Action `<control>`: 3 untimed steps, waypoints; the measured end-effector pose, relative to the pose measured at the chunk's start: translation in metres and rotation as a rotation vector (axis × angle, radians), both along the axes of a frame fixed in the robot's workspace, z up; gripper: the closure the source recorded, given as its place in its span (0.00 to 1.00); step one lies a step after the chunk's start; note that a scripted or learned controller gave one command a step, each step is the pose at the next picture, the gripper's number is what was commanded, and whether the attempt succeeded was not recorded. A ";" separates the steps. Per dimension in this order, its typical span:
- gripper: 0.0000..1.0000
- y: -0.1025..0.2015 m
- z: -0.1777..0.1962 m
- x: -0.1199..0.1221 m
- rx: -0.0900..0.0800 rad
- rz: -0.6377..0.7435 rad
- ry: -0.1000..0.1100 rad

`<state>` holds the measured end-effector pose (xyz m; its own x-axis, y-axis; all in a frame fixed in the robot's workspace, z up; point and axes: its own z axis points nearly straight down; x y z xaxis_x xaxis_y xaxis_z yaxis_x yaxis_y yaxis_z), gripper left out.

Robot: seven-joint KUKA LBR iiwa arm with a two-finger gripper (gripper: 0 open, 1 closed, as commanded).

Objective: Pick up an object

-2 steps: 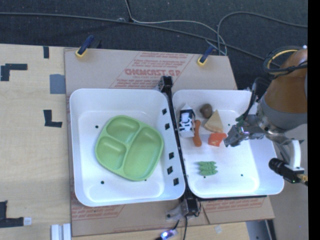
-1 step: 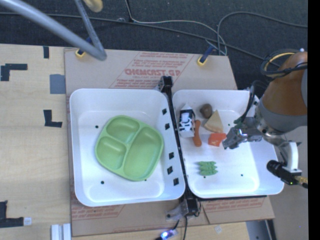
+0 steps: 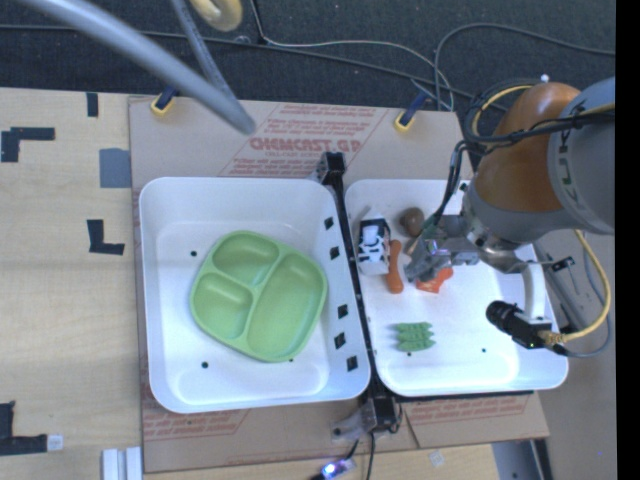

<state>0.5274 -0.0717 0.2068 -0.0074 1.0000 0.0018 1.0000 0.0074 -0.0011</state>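
Bench (image 3: 60, 268): pale wood surface with a cardboard sheet under two white bins.
Left bin (image 3: 165, 298): shallow, white; contains one item.
Right bin (image 3: 470, 368): shallow, white; adjoins the left bin along a black divider.
Arm (image 3: 540, 158): grey with orange band, reaching in from the right over the right bin.
Green divided plate (image 3: 260, 295): three compartments, lying flat mid-left bin.
End effector (image 3: 432, 261): low over the right bin's upper middle; whether open or closed, cannot tell.
Black-and-white carton (image 3: 373, 244): upper left of right bin.
Orange carrot-like piece (image 3: 395, 268): just right of the carton.
Green leafy toy (image 3: 412, 336): lower centre, well apart from the others.
Brown rounded item (image 3: 412, 218): near the bin's top.
Red-orange piece (image 3: 434, 283): directly beneath the end effector; contact unclear.
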 end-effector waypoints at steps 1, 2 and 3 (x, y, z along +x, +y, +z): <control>1.00 0.058 -0.004 0.025 0.000 0.001 0.000; 1.00 0.105 -0.010 0.043 -0.001 -0.001 0.001; 1.00 0.160 -0.013 0.064 0.000 0.000 0.000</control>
